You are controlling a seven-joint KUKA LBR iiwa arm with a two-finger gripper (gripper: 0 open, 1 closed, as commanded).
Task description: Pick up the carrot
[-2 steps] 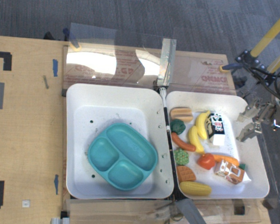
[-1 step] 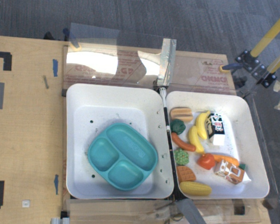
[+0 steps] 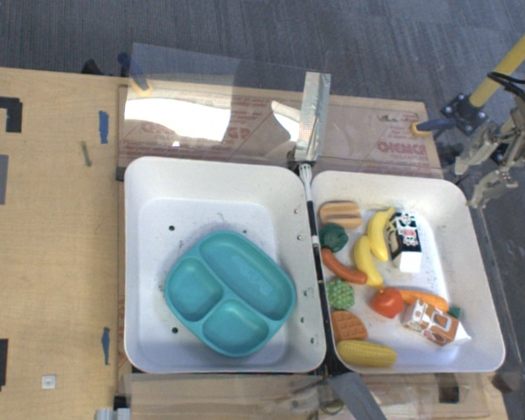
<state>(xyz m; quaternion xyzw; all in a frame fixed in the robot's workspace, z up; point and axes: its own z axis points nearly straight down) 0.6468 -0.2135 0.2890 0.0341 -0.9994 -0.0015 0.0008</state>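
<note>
The grey metal gripper [image 3: 498, 164] hangs at the view's upper right, just outside the far right corner of the shallow white right-hand bin [image 3: 484, 289]. From here I cannot tell whether it is released or clenched, and nothing shows in its grasp.

The short orange toy carrot with a green tip [image 3: 425, 301] lies well apart from the gripper, below it and a little to the left in the view, in the near right part of that bin. It touches a small white-and-orange printed carton [image 3: 431, 324] on the side away from the gripper, and a round red toy tomato [image 3: 385, 302] sits just beside its blunt end.

Farther left of the gripper lie two yellow plastic bananas [image 3: 373, 245], a black-and-white milk carton [image 3: 408, 240], a long red-orange toy sausage [image 3: 343, 267] and a yellow toy corn cob [image 3: 366, 352].

Farthest from the gripper, the white left-hand bin [image 3: 145, 242] holds a teal divided plastic plate [image 3: 231, 291].
</note>
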